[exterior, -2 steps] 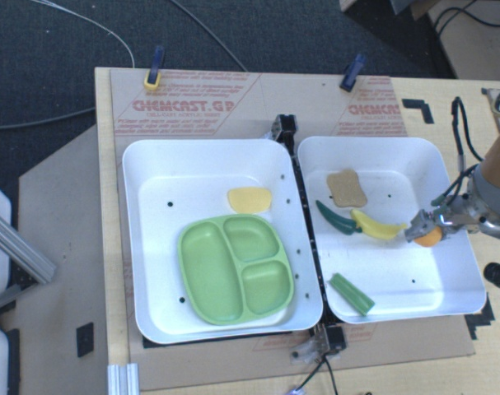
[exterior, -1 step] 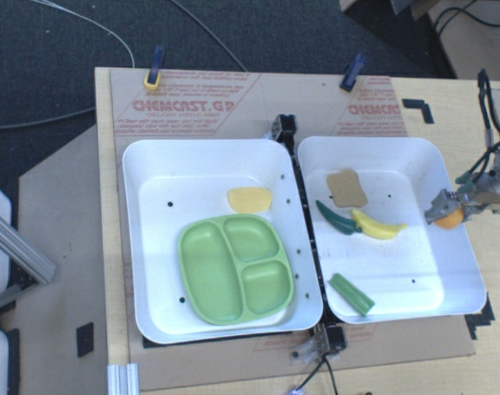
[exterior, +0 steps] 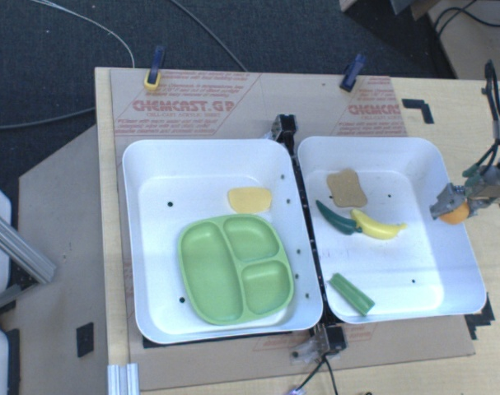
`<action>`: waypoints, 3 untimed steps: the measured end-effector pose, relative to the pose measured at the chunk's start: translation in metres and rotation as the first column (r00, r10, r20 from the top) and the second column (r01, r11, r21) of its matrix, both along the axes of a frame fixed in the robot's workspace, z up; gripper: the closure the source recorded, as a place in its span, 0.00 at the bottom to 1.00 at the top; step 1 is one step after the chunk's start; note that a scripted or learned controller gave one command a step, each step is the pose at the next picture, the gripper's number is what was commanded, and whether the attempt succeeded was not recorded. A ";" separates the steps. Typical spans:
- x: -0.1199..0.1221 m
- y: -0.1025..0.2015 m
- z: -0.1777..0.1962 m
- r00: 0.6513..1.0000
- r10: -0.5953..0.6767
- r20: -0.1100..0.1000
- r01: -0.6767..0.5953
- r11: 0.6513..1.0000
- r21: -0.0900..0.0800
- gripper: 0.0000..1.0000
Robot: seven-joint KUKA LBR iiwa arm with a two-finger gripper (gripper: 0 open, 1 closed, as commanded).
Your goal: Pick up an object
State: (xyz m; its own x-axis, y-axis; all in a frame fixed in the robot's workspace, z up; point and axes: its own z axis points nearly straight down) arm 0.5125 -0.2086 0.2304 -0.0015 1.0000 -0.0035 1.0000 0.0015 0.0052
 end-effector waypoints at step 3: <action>0.059 0.168 -0.017 1.000 0.005 -0.003 -0.005 1.000 0.004 1.00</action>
State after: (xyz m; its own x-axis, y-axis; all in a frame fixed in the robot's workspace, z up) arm 0.5712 -0.0404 0.2130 -0.0067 1.0000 0.0009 1.0000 0.0067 0.0027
